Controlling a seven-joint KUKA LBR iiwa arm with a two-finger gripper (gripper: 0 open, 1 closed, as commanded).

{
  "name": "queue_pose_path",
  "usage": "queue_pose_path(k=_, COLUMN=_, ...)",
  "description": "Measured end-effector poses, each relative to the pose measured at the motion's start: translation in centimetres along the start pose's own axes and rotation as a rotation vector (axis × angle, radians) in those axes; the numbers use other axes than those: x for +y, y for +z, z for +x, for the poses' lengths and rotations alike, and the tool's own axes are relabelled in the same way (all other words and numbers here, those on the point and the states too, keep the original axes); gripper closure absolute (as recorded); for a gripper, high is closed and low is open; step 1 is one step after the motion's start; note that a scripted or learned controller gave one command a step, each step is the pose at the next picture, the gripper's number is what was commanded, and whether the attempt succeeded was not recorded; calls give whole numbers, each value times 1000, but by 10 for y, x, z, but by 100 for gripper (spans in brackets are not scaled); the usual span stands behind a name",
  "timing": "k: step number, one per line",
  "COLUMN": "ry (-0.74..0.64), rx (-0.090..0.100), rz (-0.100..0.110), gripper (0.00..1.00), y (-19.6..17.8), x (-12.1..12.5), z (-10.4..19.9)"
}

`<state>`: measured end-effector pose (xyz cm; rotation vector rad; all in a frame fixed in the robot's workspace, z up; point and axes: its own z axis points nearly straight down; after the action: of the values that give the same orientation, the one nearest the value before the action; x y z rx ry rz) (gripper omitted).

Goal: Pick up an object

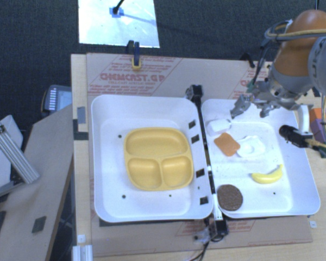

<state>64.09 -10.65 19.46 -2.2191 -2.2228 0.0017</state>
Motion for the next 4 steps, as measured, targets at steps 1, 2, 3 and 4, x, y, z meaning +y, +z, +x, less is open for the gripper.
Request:
queue_pose_path(k=1, ry=1, rx=0, rz=0, gripper=0, y=52, x=8, z=-6)
queue_pose_path(k=2, ry=0, rx=-1, rz=-6, gripper=100, y=38, x=10, z=-6)
queue_pose_path(k=3, ry=-3, rx=-1, rz=-10, gripper=100, y=-24, x=19, z=-2)
queue_pose_path(k=4, ry=-3, rx=0, rz=-4, gripper=100, y=-33, x=19, z=-2)
